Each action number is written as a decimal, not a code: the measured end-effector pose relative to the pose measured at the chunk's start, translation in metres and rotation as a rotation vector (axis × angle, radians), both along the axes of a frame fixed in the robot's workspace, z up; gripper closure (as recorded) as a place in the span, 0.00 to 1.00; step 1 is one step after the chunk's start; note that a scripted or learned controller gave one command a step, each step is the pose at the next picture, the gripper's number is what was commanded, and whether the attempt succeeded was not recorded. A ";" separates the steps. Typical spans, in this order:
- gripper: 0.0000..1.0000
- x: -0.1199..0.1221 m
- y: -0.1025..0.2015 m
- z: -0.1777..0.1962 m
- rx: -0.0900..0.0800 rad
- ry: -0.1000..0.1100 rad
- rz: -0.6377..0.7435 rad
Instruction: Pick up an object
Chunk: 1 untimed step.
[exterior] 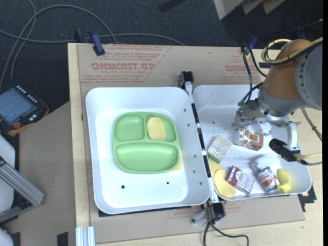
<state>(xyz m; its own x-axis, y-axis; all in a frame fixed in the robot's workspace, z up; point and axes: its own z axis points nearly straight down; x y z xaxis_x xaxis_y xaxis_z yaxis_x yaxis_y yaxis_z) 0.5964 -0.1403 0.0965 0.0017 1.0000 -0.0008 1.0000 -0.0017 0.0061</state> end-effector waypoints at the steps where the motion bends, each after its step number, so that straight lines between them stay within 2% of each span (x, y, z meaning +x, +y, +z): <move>1: 0.00 0.000 0.000 0.000 0.000 0.001 0.000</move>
